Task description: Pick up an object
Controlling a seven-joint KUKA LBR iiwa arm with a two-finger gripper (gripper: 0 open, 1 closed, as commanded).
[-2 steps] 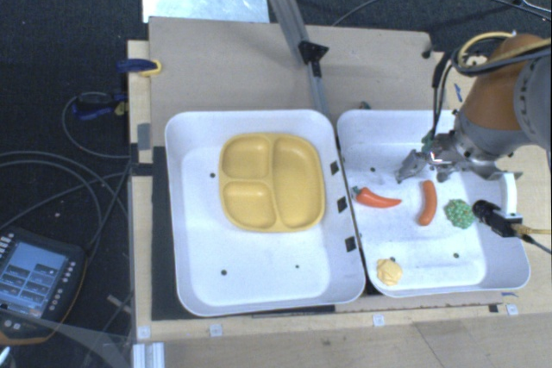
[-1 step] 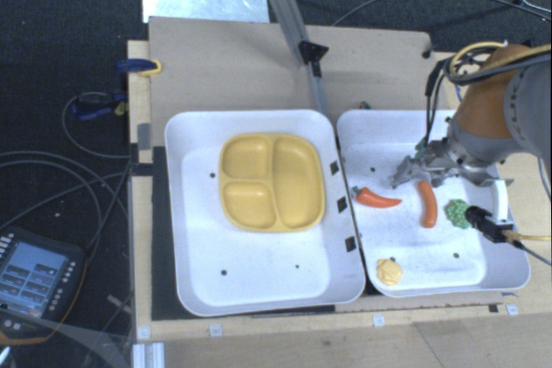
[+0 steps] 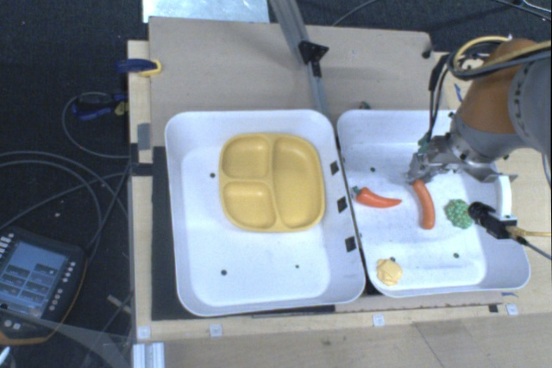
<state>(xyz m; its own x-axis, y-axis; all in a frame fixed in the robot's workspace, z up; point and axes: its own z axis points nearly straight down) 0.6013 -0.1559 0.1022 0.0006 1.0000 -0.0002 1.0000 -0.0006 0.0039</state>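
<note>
We see the gripper [image 3: 420, 176] low in the right bin [image 3: 379, 134], at the far end of a sausage [image 3: 425, 205] that lies flat on the floor. Nothing looks lifted yet, so we judge the grasp and lift remain; its grip we cannot tell.

Just one fixed cam up above the surface [image 3: 259, 65], angled down from a fair way back, so both white bins [image 3: 259, 289] fit in frame.
</note>
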